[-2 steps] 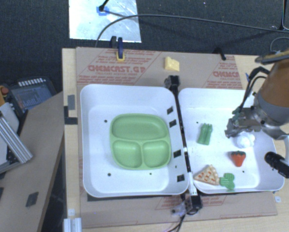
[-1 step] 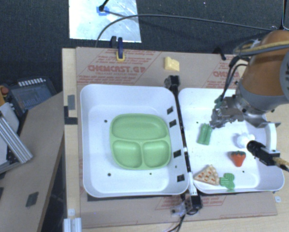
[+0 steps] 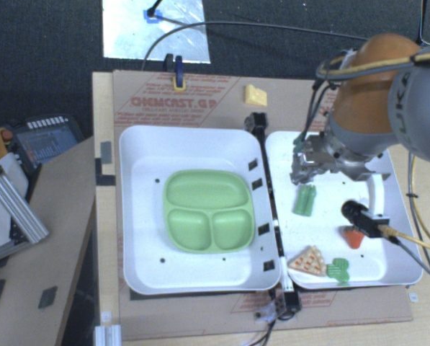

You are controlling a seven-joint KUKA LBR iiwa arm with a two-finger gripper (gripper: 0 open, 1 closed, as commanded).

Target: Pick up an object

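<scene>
Target candidate: green cylinder [image 3: 305, 200], lying flat near the upper middle of the right bin [image 3: 398, 265], directly below the claw [image 3: 304, 170]. You see the claw just above the cylinder's upper end, close to it; contact cannot be confirmed. Whether the claw is clenched or released cannot be told from this slant, as the wrist body masks it. Judgement: the claw stands over the cylinder because it is the nearest loose piece with bare bin floor around it, so the approach is uncluttered.

Outward: a waffle-patterned wedge [image 3: 308, 262] and a small green toy [image 3: 338, 269] sit near the bin's front edge, side by side. A red piece [image 3: 354, 239] lies right of the cylinder. The left bin [image 3: 142, 150] carries a green divided tray [image 3: 207, 211], well apart from the arm.
</scene>
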